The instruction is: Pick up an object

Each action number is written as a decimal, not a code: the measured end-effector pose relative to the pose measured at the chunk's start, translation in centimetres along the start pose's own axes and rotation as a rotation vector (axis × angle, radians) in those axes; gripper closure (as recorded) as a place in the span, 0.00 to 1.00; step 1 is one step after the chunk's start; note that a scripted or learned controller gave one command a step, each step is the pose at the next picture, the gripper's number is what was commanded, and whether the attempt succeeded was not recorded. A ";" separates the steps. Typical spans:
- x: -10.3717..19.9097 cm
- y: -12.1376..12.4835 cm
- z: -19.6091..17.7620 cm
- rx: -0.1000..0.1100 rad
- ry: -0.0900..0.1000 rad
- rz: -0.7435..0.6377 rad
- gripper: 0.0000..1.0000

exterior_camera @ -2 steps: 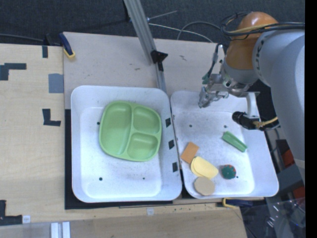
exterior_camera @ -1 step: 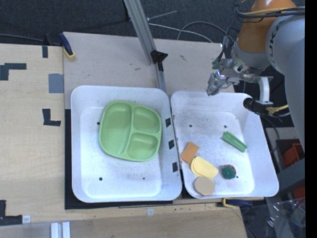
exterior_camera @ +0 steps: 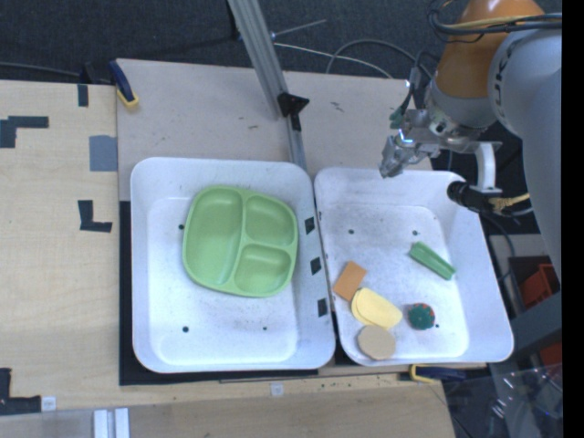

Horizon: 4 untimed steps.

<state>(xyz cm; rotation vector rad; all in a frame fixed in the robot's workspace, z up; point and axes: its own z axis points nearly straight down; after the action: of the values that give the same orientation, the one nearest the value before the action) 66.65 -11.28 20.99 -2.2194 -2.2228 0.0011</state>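
1. The pincer [exterior_camera: 394, 164] hangs over the right bin's [exterior_camera: 484, 336] far rim; whether its fingers are open or closed cannot be told
2. Green stick [exterior_camera: 431, 260], orange block [exterior_camera: 349, 281], yellow piece [exterior_camera: 375, 308], tan disc [exterior_camera: 375, 342] and teal ball [exterior_camera: 420, 316] lie in that bin
3. A green plate [exterior_camera: 240, 240] sits in the left bin [exterior_camera: 155, 336]

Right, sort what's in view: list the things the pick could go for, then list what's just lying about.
For the pick:
gripper, above the right bin's far rim
green stick
orange block
yellow piece
tan disc
dark green ball
right bin holding these five

Lying about:
green divided plate in the left bin
metal pole
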 end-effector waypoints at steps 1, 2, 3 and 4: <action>4.0 -3.0 0.7 0.003 0.001 -0.002 1.00; 8.1 -6.4 -0.7 0.002 0.002 -0.003 1.00; 11.5 -9.2 -1.4 0.003 0.001 -0.003 1.00; 16.8 -12.1 -1.0 0.004 0.002 -0.005 1.00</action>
<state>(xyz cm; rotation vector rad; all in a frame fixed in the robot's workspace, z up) 54.57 5.51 21.99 -2.2113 -2.2258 0.0033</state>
